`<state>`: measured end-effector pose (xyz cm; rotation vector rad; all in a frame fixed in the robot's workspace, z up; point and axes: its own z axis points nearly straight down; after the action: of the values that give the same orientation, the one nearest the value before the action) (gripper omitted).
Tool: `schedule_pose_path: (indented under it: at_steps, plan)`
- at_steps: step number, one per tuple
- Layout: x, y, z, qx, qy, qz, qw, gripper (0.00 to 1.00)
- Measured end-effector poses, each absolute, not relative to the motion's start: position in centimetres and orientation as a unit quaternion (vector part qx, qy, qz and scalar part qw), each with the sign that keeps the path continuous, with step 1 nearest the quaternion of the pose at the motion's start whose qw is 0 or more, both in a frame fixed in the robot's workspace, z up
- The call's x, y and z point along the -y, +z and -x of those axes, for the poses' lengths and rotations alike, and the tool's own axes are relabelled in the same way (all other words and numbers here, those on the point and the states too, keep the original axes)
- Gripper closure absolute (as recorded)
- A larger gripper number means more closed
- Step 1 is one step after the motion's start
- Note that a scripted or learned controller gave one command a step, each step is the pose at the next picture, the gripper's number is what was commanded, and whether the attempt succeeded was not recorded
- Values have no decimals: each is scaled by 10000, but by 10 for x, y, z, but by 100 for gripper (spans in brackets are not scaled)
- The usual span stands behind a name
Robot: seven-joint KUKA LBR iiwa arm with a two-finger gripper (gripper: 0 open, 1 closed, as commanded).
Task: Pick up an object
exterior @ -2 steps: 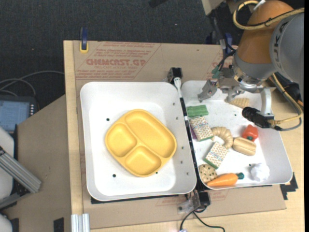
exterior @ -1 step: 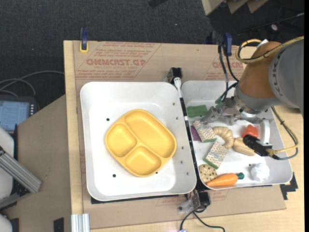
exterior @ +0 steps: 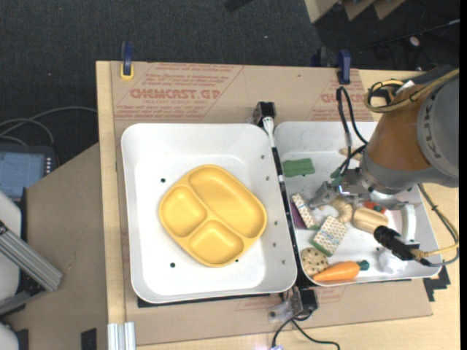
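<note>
So the bench (exterior: 219, 93) here has two shallow white bins sitting side by side. The left bin (exterior: 146, 152) takes up the middle of the frame and has a yellow divided plate (exterior: 211, 214) lying in it, three compartments, sitting a bit turned, roughly in the bin's centre.

The right bin (exterior: 310, 131) is where all the clutter is. Near its upper left there's a flat green block (exterior: 298, 168). Below that, along the bin's left wall, a small purple-and-white packet (exterior: 301, 210). Further down toward the lower middle there's a little patterned box (exterior: 330, 234) lying tilted, a round cookie with dark spots (exterior: 313, 258) just beside it, and an orange carrot (exterior: 337, 271) lying along the bottom edge with its green end pointing right. There's also a tan, bread-like piece (exterior: 367, 216) in the middle of the bin.

The arm (exterior: 408, 133) comes in from the right side of the frame, orange band visible above the wrist, and it's down over the right bin. The gripper (exterior: 337, 192) sits low over the middle of the pile, just above the tan piece and near the patterned box. Honestly can't tell whether its fingers are open or closed from this angle, the wrist and cables cover too much, and I can't see anything clearly held between them.

A black cable (exterior: 344, 115) loops down along the arm from the upper right.
</note>
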<state>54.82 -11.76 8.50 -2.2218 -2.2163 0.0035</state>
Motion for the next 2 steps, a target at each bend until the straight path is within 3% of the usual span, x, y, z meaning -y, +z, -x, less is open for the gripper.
schedule_pose_path:
  at_steps: [1,2]
  plan:
    - [133,86,-637,7081,-19,7061,-41,0]
    - [132,85,-666,7071,20,7071,23,0]
